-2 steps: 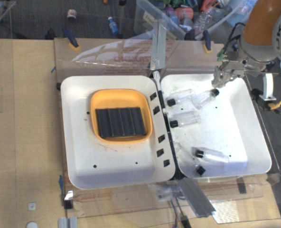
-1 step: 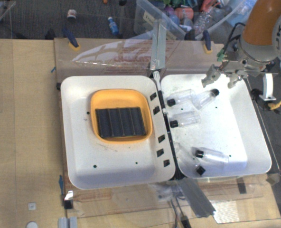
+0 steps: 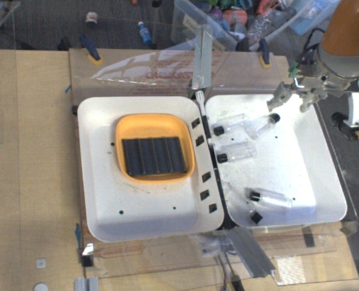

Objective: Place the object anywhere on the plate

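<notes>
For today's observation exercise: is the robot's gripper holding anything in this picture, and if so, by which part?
Nothing is held. The gripper hangs open over the far edge of the right bin, with no clear tube between its fingers.

No text, label, brand or number is reading legibly anywhere; nothing is showing as lettering on the bins (image 3: 100, 223), the plate (image 3: 126, 126) or the clear tubes (image 3: 270, 197); the tub (image 3: 301, 8) of coloured items at top is too blurred to tell.
</notes>
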You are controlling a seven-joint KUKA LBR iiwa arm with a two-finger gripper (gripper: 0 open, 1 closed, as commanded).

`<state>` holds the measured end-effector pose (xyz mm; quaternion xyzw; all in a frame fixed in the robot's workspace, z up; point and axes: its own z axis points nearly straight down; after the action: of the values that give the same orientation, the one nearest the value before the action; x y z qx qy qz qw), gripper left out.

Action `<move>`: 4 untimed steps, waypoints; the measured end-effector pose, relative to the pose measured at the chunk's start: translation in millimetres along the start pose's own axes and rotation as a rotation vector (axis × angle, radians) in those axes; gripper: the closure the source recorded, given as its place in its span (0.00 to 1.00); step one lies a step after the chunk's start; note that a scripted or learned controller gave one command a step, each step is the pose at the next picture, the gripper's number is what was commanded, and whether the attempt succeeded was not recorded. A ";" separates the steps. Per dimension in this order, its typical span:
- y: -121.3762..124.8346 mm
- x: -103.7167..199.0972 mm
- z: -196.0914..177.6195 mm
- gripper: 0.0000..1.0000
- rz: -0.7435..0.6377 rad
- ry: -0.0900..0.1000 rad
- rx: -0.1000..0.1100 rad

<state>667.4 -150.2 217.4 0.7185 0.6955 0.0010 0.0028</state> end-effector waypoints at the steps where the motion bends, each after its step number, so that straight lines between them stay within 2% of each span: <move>1: 0.8 -15.7 -6.5 0.00 -0.014 0.000 0.000; 3: 1.8 -37.5 -16.2 0.00 0.065 0.001 0.000; 4: 2.2 -48.7 -13.4 0.00 -0.056 0.000 0.000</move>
<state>668.0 -199.0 230.9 0.6989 0.7152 0.0010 0.0029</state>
